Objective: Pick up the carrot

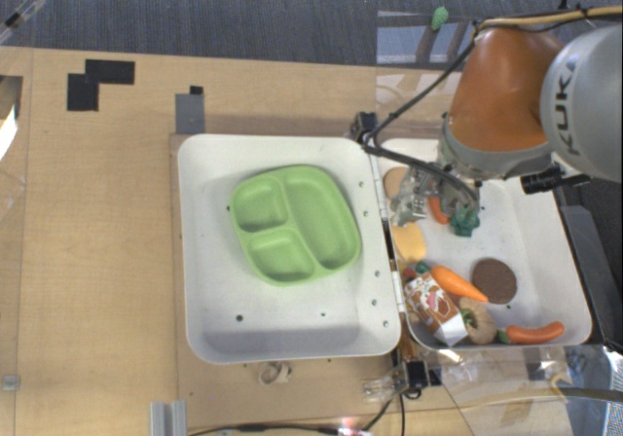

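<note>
The gripper hangs over the right bin; its opening cannot be determined. The carrot lies below it in the view, near, untouched, beside a brown disc.

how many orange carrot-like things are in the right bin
3. One carrot lies mid-bin beside the brown disc, one along the bin's near edge, and an orange piece sits under the hand. The arm may hide more.
</note>
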You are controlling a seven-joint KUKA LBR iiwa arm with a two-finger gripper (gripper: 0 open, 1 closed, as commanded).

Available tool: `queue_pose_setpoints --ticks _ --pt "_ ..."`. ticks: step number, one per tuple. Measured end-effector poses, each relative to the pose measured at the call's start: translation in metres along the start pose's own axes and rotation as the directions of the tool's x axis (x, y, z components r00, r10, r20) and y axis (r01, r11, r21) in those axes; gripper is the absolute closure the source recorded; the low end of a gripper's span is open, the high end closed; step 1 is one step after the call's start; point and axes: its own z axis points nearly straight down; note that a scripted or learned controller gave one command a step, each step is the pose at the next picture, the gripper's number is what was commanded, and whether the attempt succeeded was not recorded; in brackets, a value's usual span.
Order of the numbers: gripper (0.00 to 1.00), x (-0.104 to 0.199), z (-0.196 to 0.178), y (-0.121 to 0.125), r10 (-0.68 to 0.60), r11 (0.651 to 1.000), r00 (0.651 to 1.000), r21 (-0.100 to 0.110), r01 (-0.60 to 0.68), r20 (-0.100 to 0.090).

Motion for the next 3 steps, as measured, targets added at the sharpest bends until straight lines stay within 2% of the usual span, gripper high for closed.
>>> queue_pose_setpoints --ticks 1,2,3 --pt "0.0 0.001 0.003 -0.005 0.005 1.0 1.0 0.004 -0.005 -0.005" --pt "0.0 0.054 0.003 -0.056 0.111 0.994 0.994 0.009 -0.111 -0.009" --pt "0.0 0.048 0.058 -0.08 0.297 0.955 0.954 -0.007 -0.297 0.028"
